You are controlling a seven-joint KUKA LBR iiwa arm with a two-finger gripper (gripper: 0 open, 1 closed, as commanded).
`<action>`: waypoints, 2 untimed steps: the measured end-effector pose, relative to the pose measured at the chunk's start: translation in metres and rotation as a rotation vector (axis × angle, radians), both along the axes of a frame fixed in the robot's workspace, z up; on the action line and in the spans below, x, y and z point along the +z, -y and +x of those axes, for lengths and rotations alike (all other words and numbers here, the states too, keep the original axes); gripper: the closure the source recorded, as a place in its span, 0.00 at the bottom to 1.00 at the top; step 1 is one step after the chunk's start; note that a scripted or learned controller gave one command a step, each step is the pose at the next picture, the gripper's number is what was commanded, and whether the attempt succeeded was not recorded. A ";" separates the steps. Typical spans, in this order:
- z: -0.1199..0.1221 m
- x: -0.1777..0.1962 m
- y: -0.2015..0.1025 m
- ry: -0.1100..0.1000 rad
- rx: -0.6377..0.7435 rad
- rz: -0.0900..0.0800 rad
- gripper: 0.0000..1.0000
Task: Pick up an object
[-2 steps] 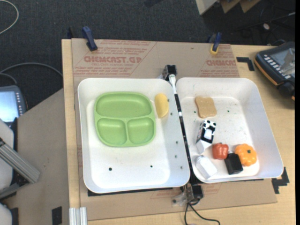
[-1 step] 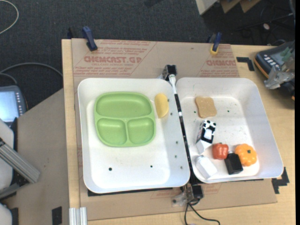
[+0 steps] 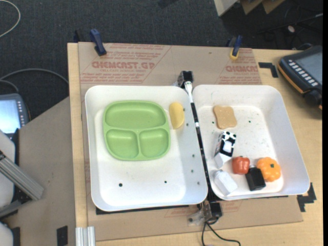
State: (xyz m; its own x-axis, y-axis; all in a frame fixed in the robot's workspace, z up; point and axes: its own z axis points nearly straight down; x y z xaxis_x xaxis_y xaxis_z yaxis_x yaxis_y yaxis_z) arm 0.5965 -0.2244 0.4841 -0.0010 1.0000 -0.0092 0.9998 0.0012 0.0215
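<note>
You have a green three-compartment plastic tray [image 3: 137, 129] in the left white bin [image 3: 102, 186], with a pale yellow oblong piece [image 3: 177, 115] just beside its right edge. In the right white bin [image 3: 287, 132] lie a tan bread slice [image 3: 224, 116], a black-and-white toy [image 3: 226, 143], a red tomato-like piece [image 3: 240, 164], an orange pumpkin [image 3: 268, 168] and a black block [image 3: 255, 179]; the gripper's state you cannot tell

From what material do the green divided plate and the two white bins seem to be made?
The green divided plate looks like moulded plastic with a matte finish: even colour, soft rounded compartment edges, no bright reflections. The left white bin and right white bin look like thin formed plastic, smooth and slightly glossy, with rounded corners; the material cannot be confirmed.
</note>
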 end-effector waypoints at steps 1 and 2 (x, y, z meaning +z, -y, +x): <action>-0.015 -0.097 -0.001 -0.030 -0.002 0.012 1.00; -0.008 -0.186 -0.002 -0.030 -0.001 0.012 1.00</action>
